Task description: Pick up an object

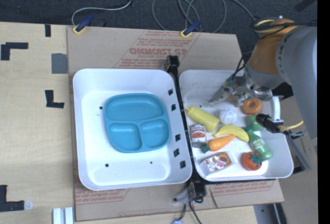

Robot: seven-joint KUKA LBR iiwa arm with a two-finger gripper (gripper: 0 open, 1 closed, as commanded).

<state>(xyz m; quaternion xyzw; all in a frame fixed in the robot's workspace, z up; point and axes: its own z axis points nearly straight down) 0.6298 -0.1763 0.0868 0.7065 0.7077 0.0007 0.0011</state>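
Note:
The right bin (282, 167) holds several toy foods: a yellow bottle (202, 117), a banana (232, 132), a carrot (221, 142), a small can (198, 134), a tomato (251, 161), a green bottle (259, 141), an orange round piece (252, 106), a white lump (227, 115) and a flat packet (216, 162). My gripper (223, 97) hangs low over the far part of this bin, just above the white lump and left of the orange piece. It is open, with nothing between its fingers.
The left bin (82, 84) carries a blue divided plate (136, 121). A black divider (178, 115) runs between the bins. Cables (196, 1) lie on the dark floor behind the cardboard. The arm's grey body (301, 63) covers the right bin's far right corner.

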